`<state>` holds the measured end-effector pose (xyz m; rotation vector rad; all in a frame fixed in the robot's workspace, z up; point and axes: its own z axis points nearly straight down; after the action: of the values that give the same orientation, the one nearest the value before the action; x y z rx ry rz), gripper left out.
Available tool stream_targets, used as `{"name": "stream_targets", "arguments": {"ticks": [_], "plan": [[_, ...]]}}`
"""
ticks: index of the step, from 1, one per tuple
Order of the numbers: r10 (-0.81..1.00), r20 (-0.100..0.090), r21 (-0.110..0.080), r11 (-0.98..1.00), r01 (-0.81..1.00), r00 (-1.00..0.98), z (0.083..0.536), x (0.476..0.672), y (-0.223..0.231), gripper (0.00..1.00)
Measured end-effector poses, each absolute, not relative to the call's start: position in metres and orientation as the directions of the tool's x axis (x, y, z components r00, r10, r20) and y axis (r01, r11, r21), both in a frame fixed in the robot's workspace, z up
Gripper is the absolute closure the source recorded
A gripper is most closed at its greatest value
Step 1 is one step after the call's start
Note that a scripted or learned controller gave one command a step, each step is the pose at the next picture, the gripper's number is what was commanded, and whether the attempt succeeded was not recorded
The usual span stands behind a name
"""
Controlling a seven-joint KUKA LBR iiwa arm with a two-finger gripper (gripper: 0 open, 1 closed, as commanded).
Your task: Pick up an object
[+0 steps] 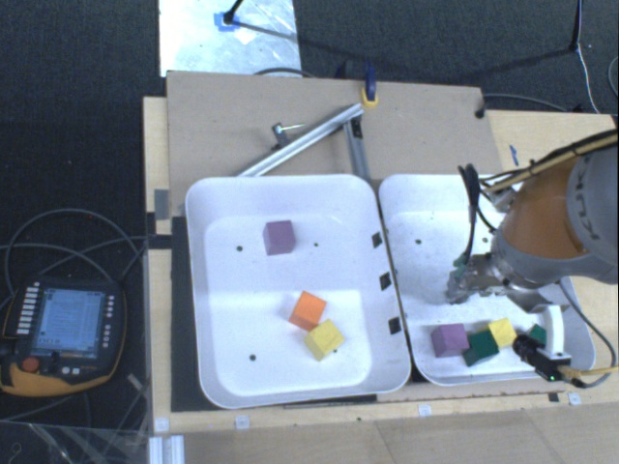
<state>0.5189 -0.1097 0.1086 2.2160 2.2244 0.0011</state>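
I'm looking down on a bench topped with brown board, dark carpet all around it. Far off to the gripper's left, on the floor, sits the teach pendant [60,334] with its cables looping about. Up beyond the bench there's a shiny foil sheet [230,22], and a metal bar [305,138] lies slanted across the board above the bins.

Two white bins sit side by side, edges touching. The arm [556,222], grey with its orange band, comes in from the right and bends down over the right bin [416,206]. The gripper [470,284] hangs low over that bin's middle, pointing down at the floor of it. I cannot tell how its fingers stand from here; they're too small and blurred, and I see nothing between them.

Just below the gripper, near the bin's front wall, is a purple block [449,339]. Right beside that, touching it, a dark green block [480,347], and a yellow block [502,332] tucked against the green one. A small green piece [537,334] sits further right, partly behind the arm's fittings.

Well off to the gripper's left, in the left bin [218,201]: another purple cube [279,237] up the far side, and nearer the front an orange cube [308,309] touching a yellow cube [325,339].
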Motion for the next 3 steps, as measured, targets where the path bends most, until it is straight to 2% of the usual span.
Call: {"name": "stream_targets", "arguments": {"ticks": [2,3], "plan": [[1.0,-0.002,0.01,0.005,1.0,-0.005,0.234,0.529,-0.121,1.0],[1.0,-0.001,0.003,0.004,1.0,-0.004,0.231,0.53,-0.121,1.0]]}}
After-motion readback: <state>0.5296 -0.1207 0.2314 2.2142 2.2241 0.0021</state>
